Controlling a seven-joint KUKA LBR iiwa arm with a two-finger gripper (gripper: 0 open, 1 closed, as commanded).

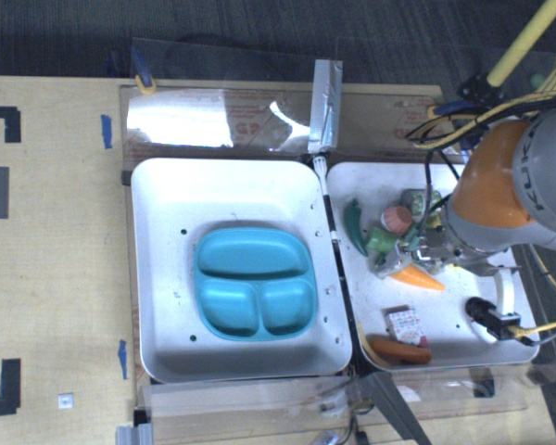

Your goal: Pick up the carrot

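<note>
1. The two-finger gripper [415,253] sits low in the right white plastic bin [445,346]; whether its fingers are open or closed cannot be told.
2. The tapered orange carrot [419,277] lies just below the fingertips, apparently touching.
3. Straddle the carrot's width, avoiding the green toy vegetable [377,239] to their left.

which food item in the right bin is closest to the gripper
The orange carrot, lying right at the gripper. The hot dog sits at the bin's near edge, and the green pepper lies further left.
</note>
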